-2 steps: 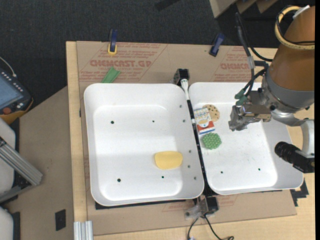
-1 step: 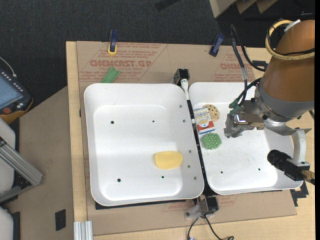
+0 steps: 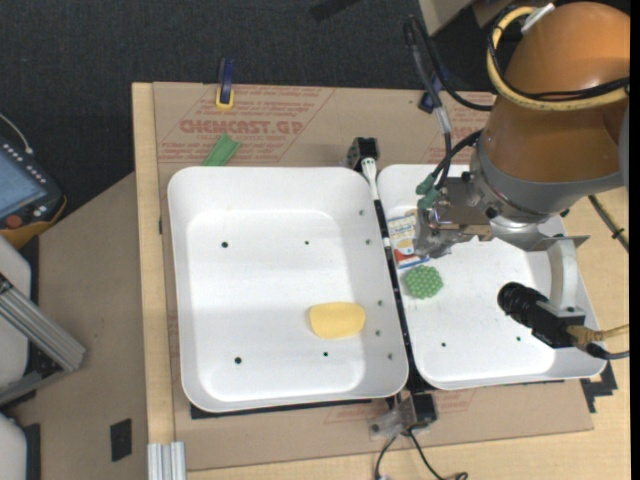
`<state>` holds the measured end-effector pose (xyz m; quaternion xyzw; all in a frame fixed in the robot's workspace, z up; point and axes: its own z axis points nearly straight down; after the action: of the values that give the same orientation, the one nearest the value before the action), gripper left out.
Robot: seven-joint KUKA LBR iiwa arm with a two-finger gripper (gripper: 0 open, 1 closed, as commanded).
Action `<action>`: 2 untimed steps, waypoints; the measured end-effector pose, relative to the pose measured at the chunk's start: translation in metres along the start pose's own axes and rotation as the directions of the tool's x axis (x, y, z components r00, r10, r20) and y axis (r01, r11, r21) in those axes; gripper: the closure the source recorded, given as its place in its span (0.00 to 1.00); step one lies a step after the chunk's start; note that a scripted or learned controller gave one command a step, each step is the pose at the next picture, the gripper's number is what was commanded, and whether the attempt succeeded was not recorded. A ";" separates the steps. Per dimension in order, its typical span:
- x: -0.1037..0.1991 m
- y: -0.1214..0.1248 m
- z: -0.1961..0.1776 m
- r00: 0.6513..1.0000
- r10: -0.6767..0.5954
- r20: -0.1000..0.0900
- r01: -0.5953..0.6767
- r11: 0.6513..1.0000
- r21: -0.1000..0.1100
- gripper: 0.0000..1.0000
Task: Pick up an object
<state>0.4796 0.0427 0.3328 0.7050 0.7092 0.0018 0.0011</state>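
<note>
My gripper [image 3: 438, 236] hangs low over the left part of the right bin [image 3: 480, 363], under the grey and orange arm. A small white packet with red and blue print [image 3: 402, 240] lies just to its left, against the bin's left wall. A round, bumpy green object [image 3: 423, 282] rests right below the gripper in the view, close to it. I cannot tell whether the gripper touches either one. A flat yellow oval object [image 3: 337, 320] lies in the left bin [image 3: 230, 268], toward its front right.
Both bins sit on a cardboard sheet [image 3: 260, 118] with a green strip [image 3: 221, 150] and a blue and yellow clamp [image 3: 226, 83] at its back. The arm's bulk covers the right bin's back right part.
</note>
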 end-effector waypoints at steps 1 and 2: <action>0.042 0.029 -0.030 1.000 0.000 0.000 0.000 1.000 -0.003 1.00; 0.036 -0.002 -0.007 1.000 0.008 0.001 -0.008 1.000 0.010 1.00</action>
<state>0.4777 0.0785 0.3396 0.7078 0.7064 -0.0023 -0.0021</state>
